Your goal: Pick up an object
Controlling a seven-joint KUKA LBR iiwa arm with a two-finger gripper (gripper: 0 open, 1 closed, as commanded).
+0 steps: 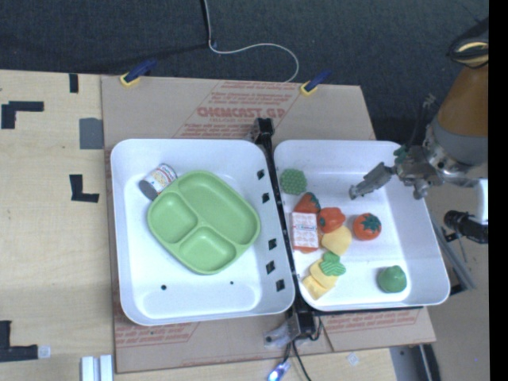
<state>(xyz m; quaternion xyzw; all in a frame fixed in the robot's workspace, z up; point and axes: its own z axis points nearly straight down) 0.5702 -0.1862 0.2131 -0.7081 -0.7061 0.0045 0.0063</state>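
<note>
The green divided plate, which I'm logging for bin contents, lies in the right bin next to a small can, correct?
Not quite: the camera view shows the green divided plate in the left bin, not the right one. The small can does lie next to it.

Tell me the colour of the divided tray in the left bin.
Light green; the divided tray shows clearly in the camera view.
</note>
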